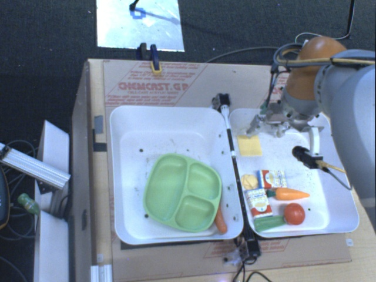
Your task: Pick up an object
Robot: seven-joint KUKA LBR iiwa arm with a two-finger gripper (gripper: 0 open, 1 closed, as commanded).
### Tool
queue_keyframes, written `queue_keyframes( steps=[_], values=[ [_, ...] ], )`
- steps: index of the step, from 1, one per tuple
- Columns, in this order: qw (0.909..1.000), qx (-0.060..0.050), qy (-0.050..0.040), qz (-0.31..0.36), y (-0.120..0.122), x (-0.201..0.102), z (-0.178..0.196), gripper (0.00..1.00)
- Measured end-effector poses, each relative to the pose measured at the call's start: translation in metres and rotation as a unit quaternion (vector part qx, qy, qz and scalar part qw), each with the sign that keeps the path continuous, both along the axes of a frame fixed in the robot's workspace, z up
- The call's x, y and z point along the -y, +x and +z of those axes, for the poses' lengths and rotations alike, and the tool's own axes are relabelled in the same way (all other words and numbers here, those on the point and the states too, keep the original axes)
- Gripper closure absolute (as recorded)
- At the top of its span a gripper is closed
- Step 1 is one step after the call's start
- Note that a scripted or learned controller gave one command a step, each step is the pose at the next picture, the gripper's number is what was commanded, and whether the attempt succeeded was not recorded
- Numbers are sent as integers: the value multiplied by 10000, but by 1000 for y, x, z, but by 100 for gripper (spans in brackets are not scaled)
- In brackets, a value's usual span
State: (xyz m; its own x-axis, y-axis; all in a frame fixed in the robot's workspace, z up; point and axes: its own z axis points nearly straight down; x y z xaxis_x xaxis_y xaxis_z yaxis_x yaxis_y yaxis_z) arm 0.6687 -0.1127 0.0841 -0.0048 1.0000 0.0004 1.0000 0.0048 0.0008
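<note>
Camera view, fingers (pixel 268 124) just above cheese slice (pixel 250 145)

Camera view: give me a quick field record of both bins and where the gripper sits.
left bin: green divided plate; orange sausage-like piece by the plate's right edge
right bin: yellow square, carrot, tomato, green vegetable, small cartons
gripper: over right bin's far end, beside the yellow square
held: nothing visible

Bright even overhead light; glare on white bins (pixel 176 113); slightly soft, grainy.
</note>
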Motion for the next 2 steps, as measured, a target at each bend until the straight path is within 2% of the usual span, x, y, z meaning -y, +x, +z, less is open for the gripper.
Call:
queue_keyframes(
  steps=[1,2],
  values=[
    [10000,6,-5,-18,-43,-8,0,0],
    [10000,18,-5,-15,-42,-8,11,100]
  ],
)
